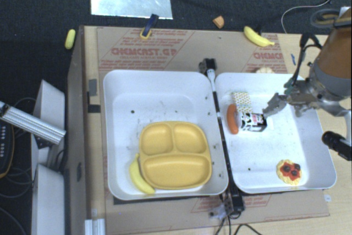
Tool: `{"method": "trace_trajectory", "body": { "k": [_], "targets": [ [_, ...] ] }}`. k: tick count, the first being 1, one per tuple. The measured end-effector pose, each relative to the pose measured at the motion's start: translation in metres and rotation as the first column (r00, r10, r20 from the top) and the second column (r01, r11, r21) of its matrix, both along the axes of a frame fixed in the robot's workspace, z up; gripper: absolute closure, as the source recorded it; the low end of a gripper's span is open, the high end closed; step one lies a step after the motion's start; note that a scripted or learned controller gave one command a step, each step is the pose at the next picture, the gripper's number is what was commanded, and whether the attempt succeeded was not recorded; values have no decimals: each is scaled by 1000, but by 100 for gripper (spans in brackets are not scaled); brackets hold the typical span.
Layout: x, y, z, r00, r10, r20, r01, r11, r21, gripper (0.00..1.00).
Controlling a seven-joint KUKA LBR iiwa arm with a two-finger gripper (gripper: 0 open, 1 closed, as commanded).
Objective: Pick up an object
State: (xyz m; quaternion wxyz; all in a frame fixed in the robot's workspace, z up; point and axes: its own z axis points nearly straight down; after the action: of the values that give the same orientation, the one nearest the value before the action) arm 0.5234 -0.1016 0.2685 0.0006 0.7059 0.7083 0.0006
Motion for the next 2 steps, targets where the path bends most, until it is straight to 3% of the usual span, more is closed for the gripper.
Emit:
{"method": "trace_trajectory", "body": {
  "k": [1, 2],
  "targets": [
    [55, 1, -69, 1000, 0, -2, 0, 1000, 0, 0],
    [83, 11, -140, 1000, -1, -2, 1, 1000, 0, 0]
  ]
}}
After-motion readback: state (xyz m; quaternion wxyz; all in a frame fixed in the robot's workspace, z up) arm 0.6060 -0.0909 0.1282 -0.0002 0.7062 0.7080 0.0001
